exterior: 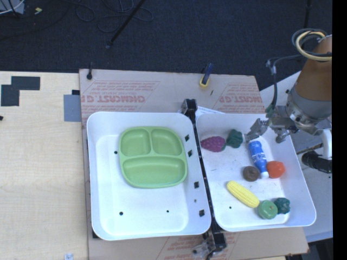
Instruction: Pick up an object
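Above right bin (303,221), pincer (269,128) over blue bottle (257,156).

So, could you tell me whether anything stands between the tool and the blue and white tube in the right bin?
Nothing visible does. The tool hangs just above the tube's top end, with only bare bin floor between them. The orange ball and brown ring flank the tube's lower end, away from the tool.

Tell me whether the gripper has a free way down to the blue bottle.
Probably yes. The gripper hangs just above the blue bottle, with nothing over it; the orange ball and brown ring crowd its lower end.
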Robot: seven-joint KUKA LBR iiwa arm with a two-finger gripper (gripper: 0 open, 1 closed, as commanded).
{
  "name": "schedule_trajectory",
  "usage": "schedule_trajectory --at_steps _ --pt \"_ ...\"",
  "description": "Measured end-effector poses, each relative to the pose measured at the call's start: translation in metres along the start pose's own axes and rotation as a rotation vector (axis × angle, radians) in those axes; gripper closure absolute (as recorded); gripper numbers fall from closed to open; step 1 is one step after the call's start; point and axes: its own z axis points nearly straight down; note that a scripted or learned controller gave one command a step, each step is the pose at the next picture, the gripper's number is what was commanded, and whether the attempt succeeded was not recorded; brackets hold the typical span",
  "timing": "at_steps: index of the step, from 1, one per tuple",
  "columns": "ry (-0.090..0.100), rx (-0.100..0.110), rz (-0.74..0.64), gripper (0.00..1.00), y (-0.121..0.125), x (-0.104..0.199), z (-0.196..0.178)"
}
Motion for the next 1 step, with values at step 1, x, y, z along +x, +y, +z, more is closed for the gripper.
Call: schedule_trajectory --at_steps 1 --pt "-0.002 -0.007 -0.002 0.00 0.0018 0.0048 0.0409"
